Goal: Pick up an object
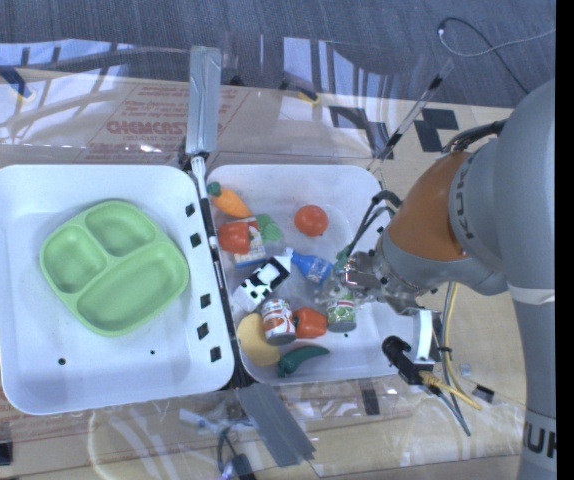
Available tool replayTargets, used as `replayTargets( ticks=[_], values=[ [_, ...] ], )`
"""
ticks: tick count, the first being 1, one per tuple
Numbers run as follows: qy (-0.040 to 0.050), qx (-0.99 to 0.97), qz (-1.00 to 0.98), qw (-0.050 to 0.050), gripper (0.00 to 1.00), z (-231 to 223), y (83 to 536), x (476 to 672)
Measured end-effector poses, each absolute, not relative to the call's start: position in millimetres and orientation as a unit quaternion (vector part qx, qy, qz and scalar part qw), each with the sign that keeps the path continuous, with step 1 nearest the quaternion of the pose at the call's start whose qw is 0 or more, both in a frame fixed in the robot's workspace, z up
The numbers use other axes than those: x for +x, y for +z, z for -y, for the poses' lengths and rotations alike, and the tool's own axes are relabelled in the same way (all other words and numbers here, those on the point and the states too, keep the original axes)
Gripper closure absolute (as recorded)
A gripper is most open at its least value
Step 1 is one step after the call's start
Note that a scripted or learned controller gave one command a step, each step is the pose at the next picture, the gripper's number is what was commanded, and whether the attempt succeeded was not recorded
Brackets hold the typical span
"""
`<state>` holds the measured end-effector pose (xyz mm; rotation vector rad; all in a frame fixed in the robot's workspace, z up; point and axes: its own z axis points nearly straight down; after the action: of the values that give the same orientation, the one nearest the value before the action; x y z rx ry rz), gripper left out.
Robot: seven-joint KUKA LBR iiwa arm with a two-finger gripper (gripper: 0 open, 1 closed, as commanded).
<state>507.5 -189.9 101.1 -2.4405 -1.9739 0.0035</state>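
Crowded right bin (357,183) leaves bare floor near its top edge; claw (345,286) state unclear.

Left bin (27,368): white, shallow, holding a green plate
Green plate (114,266): three compartments, lying flat toward the bin's upper middle
Cardboard sheet (117,118): behind the bins, printed with red lettering
Grey bar (202,103): upright above the join between the bins
Floor (267,3): grey carpet
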Motion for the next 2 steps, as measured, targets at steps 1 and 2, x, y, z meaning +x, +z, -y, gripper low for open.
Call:
replayTargets(
  ticks=[1,2],
  values=[
    [0.0001,-0.758,0.653,0.001,1.0,144.7,187.5,477.1],
    [0.001,-0.705,0.709,0.002,1.0,134.8,174.7,492.2]
  ],
)
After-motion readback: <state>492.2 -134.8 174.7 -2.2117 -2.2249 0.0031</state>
